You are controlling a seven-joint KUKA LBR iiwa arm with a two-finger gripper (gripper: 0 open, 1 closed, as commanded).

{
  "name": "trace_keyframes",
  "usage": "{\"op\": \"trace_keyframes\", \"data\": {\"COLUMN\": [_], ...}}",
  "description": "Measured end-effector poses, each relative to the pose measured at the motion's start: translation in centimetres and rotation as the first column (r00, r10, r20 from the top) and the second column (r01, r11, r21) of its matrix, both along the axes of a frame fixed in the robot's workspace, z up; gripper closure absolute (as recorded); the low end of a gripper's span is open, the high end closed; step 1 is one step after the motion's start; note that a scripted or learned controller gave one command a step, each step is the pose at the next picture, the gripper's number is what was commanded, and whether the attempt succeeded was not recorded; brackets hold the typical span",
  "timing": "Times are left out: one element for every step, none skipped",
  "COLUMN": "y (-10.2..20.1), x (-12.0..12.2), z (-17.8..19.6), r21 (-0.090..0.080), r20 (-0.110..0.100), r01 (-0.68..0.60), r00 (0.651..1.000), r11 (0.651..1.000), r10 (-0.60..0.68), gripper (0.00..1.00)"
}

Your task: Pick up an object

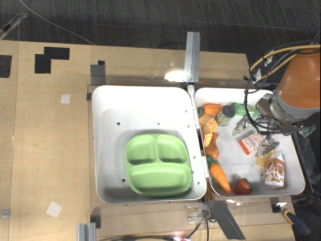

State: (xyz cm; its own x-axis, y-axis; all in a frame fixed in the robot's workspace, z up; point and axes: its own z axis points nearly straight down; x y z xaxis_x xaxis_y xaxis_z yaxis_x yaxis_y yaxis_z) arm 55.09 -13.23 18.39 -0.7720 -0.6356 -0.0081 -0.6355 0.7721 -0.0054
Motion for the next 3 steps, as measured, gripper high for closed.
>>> {"op": "trace_keyframes", "data": {"y": [-1.3, 1.5, 1.5], "x": [-0.9, -4.2, -3.3], "z": [-9.3, -7.3, -8.3], "r21": [-0.004, -0.001, -0.003], "r20": [0.007, 0.000, -0.002], "r01": [-0.059, -0.101, -0.454], "r00": [0.998, 0.995, 0.891], "r11": [0.998, 0.995, 0.891], "r10": [0.059, 0.101, 0.454], "gripper": [0.00, 0.00, 0.00]}}
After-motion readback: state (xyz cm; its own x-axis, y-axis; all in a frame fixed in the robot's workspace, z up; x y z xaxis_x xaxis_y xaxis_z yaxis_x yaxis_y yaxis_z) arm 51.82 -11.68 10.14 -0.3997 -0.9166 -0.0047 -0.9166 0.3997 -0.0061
